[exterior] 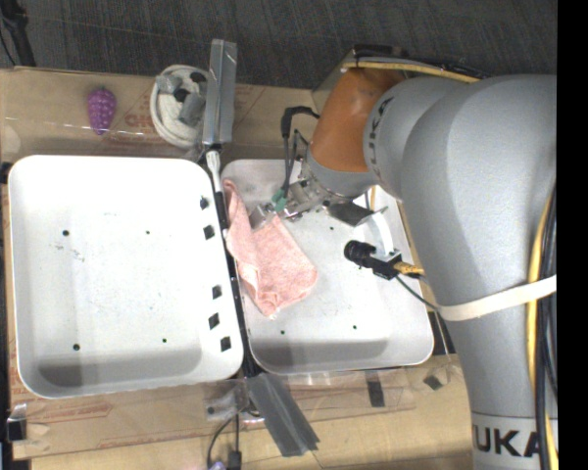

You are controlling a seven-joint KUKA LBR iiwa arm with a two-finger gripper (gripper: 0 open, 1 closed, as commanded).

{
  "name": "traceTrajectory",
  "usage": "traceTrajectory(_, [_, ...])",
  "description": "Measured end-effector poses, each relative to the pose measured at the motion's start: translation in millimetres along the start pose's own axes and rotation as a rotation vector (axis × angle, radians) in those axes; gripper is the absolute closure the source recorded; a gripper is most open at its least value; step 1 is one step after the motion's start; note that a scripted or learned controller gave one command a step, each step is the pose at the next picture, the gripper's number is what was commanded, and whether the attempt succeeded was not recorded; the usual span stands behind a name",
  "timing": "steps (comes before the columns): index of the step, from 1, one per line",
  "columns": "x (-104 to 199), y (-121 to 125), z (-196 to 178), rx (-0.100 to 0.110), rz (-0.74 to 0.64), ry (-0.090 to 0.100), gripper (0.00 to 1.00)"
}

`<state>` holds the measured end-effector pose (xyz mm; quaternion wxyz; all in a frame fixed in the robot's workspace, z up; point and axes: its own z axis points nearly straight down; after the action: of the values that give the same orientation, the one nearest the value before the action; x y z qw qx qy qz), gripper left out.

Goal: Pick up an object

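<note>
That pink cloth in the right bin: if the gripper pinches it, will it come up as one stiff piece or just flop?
Probably flop. The pink cloth lies crumpled with soft folds, so it should drape and trail from wherever it is pinched. It looks light for its spread. Its upper end rides against the right bin wall, so it may drag there.

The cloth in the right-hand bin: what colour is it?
Pink. The cloth shows plainly in the camera view, crumpled against the right bin's left wall.
</note>
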<state>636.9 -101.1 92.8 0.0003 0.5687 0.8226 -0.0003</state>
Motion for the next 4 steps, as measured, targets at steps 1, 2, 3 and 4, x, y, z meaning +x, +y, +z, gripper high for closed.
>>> traceTrajectory(1, [0, 0, -10, 0.0, -0.004, 0.001, 1.0])
traceTrajectory(2, [-3, -55, 1, 0.002, -0.001, 0.002, 1.0])
traceTrajectory(3, [44, -78, -99, 0.001, 0.113, 0.001, 1.0])
traceTrajectory(4, [44, -78, -99, 0.001, 0.113, 0.001, 0.0])
